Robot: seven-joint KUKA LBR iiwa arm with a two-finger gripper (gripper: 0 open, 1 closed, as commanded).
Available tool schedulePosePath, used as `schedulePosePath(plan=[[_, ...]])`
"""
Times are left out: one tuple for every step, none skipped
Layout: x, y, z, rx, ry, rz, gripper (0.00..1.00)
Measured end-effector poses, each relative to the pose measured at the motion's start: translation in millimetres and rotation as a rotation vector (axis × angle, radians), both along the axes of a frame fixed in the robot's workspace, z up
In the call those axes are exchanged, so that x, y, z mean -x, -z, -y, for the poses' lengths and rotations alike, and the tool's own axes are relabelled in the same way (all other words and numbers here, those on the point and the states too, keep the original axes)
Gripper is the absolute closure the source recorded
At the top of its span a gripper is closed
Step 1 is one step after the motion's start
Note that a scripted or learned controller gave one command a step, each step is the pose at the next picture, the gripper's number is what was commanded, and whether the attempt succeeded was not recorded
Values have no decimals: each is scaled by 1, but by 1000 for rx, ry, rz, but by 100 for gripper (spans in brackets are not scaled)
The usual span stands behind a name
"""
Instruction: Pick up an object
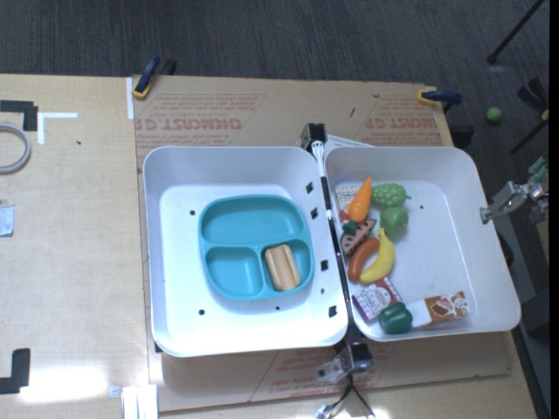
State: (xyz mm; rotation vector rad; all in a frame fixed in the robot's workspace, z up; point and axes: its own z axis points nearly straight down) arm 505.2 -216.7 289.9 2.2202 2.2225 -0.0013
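Observation:
The right bin (445,234) holds a pile of toy food along its left side. In that pile are an orange carrot (360,199), a bunch of green grapes (389,195), a green pear (394,223), a yellow banana (381,260) and a red sausage (362,257). A green pepper (396,319) and a small printed box (446,307) lie near the bin's front. In the left bin (170,234) sits a teal divided plate (240,243) with a tan bread roll (281,266) in its lower right compartment. My gripper (502,202) hovers just outside the right bin's right rim, with nothing seen in it.
A printed card (373,299) lies beside the pepper. Both bins rest on a cardboard sheet (227,120) on the wooden bench. Clips (315,134) join the bins at the back and front. Blue-yellow clamps (146,77) hold the cardboard's far corners.

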Motion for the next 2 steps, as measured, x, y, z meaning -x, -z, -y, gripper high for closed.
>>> schedulePosePath(plan=[[-12, 191, -71, -1, 2, -1, 0], [-53, 198, -117, 0, 1, 1, 0]])
